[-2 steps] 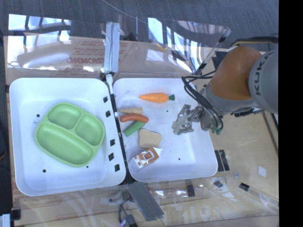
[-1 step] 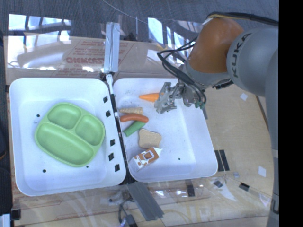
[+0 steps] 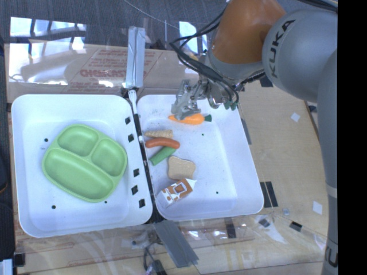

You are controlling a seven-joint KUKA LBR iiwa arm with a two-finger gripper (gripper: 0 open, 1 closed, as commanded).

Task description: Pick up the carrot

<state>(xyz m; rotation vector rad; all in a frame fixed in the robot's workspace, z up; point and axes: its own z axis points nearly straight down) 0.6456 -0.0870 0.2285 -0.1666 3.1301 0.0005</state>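
The orange carrot (image 3: 194,119), with a small green tip on its right end, lies across the far part of the right bin (image 3: 229,171). My gripper (image 3: 183,109) hangs from the grey and orange wrist right over the carrot's left end, and its metal tip overlaps that end. I cannot make out whether the carrot rests on the bin floor or is raised off it.
Nearer in the right bin lie a tan stick (image 3: 157,133), a red sausage (image 3: 162,143), a green piece (image 3: 162,156), a bread slice (image 3: 180,167) and a brown-white packet (image 3: 176,191). A green divided plate (image 3: 85,162) sits in the left bin (image 3: 28,125).
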